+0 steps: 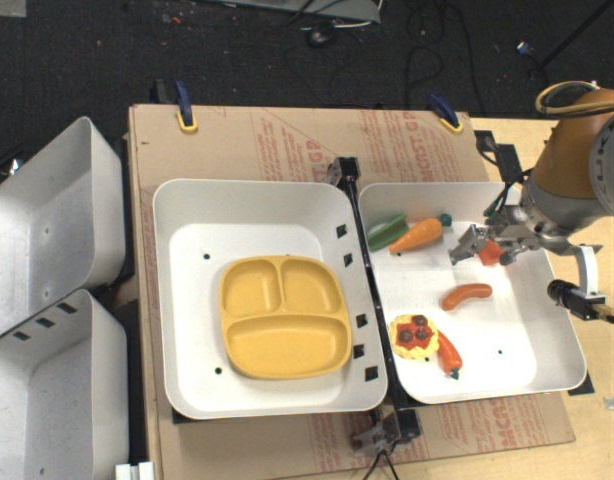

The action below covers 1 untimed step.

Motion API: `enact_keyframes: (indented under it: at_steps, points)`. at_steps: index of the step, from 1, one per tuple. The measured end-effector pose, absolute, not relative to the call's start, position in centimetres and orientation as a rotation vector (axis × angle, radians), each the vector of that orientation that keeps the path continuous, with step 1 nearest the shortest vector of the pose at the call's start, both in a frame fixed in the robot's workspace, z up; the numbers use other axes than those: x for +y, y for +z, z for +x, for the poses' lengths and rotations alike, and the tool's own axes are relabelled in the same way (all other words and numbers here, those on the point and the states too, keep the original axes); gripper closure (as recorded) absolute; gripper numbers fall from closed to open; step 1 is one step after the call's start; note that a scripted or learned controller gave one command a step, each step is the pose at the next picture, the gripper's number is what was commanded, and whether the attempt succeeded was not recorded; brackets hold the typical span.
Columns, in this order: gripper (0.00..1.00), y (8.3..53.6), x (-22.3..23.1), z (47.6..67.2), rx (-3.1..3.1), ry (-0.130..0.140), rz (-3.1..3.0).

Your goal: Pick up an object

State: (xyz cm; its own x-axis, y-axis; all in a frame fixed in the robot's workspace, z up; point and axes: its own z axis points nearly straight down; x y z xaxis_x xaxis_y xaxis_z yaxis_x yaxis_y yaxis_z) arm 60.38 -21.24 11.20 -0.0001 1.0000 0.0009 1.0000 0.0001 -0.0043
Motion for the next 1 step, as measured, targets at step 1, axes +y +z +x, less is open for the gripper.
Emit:
enact_keyframes:
  at_steps: [1]
  points:
    - [1.00,12.57,-21.28,60.55,-2.225,-0.001,-2.222]
